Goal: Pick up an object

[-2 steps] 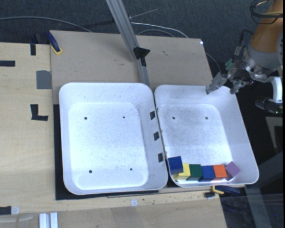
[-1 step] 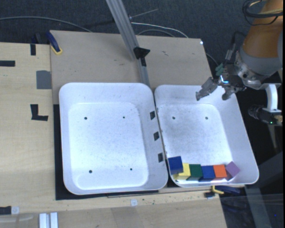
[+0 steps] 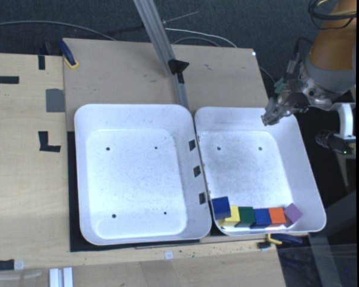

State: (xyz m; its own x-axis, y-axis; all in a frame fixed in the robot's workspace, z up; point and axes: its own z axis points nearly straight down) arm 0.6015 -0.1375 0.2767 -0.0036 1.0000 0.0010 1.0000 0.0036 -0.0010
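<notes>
Several small blocks lie in a row along the near edge of the right bin (image 3: 299, 154): a blue block (image 3: 221, 206) on a yellow one (image 3: 230, 219), then a green block (image 3: 246, 214), another blue block (image 3: 262, 216), an orange block (image 3: 277, 215) and a purple block (image 3: 292, 212). My gripper (image 3: 273, 115) hangs over the bin's far right corner, well away from the blocks. Nothing shows between its fingers.
The left bin (image 3: 84, 160) stands beside the right one, with black clips (image 3: 197, 171) along the seam. A slanted metal rail (image 3: 157, 31) crosses the bench behind the bins. Black tape marks (image 3: 45, 141) lie on the bench at left.
</notes>
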